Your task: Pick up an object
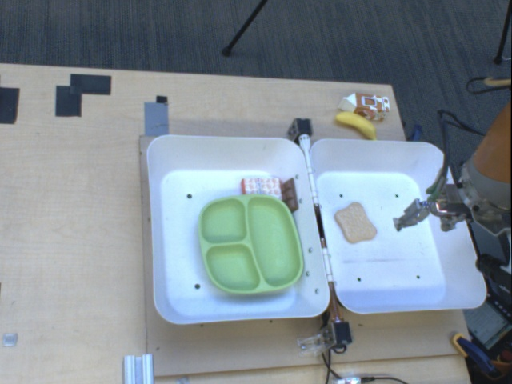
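Nearest in the scene, the wooden counter (72,238) carries two shallow white bins side by side. The left bin (172,294) holds a green divided plate (251,245), which sits toward its near right part. Just beyond the plate, touching or almost touching its far edge, lies a small red-and-white packet (262,186) with a dark brown piece beside it.

The right bin (384,290) holds one thing, a slice of bread (355,222) lying flat near its left side. The pincer (410,217) comes in from the right and hangs over the same bin, to the right of the bread and apart from it. It has nothing between its fingers; how far they are spread is too small and blurred to tell.

Farthest off, outside the bins on the counter's far edge, lie a banana (355,123) and a small carton (367,103).

The step in hand looks like the approach, with no grasp made yet. The bread seems the likely target, being closest. The next move calls for shifting left until the pincer is over the slice, then descending low enough to catch its thin, flat edges.
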Action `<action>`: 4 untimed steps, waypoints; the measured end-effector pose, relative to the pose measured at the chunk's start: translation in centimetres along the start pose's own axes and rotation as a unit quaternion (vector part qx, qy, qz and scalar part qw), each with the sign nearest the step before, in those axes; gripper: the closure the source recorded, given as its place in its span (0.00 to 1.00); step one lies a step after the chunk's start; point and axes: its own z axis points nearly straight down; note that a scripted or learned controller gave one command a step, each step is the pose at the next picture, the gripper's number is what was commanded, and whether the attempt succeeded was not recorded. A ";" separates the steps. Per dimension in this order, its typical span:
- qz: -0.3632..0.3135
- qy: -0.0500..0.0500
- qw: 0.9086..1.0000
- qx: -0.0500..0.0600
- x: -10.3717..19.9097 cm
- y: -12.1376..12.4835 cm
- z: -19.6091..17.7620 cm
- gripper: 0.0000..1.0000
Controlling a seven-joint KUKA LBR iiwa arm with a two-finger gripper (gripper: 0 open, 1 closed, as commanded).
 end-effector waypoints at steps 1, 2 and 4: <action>0.000 -0.001 1.000 -0.003 0.8 -2.5 10.5 0.00; 0.000 -0.001 1.000 -0.006 0.8 -2.3 9.3 1.00; -0.001 -0.001 1.000 -0.007 0.8 -2.1 8.3 1.00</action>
